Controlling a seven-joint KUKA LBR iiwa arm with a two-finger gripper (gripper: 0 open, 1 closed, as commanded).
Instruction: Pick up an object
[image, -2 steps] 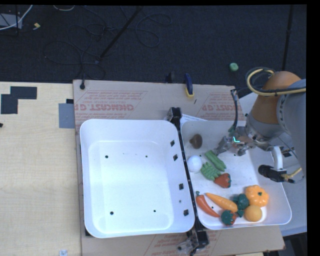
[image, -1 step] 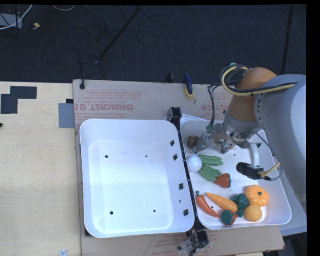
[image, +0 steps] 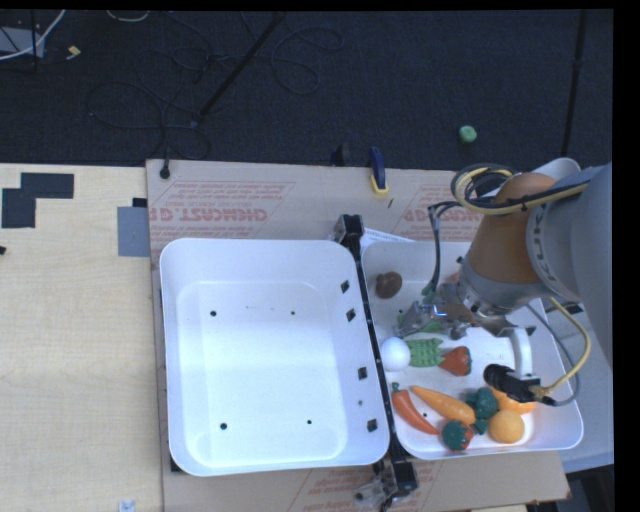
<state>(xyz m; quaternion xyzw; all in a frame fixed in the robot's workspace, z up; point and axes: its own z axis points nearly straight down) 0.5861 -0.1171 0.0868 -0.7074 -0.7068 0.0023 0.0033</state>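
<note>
In the camera view, the only writing is red print on the brown cardboard sheet (image: 250, 200) under the bins. One line along its far edge runs upside down to the camera and is too blurred to read with any certainty. More red print at its near edge is just as unreadable.

The cardboard lies on a pale wooden bench (image: 70, 350), which carries black patches (image: 45, 190) and a grey patch (image: 131, 230) at its left. Beyond the bench is dark carpet (image: 300, 80) strewn with loose cables, and a small green ball (image: 468, 132) lies on it at the right. A blue clamp (image: 377, 170) sits on the cardboard's far edge. The left bin (image: 180, 300) and the right bin (image: 570, 430) stand side by side, both white.

The things to pick all lie in the right bin. A brown round piece (image: 388, 285) sits near its far left corner and a white egg (image: 396, 352) by its left wall. Just beside the egg is a green leafy piece (image: 424, 351), then a red piece (image: 457, 360). Nearer the camera lie two carrots (image: 443, 403), green broccoli pieces (image: 484, 403) and an orange fruit (image: 507, 428), crowded close together.

The grey arm (image: 505, 240), with its orange band, comes in from the right and bends down over the right bin. The gripper (image: 420, 318) hangs low between the brown round piece and the green leafy piece. Whether it is released or clenched cannot be told.
</note>
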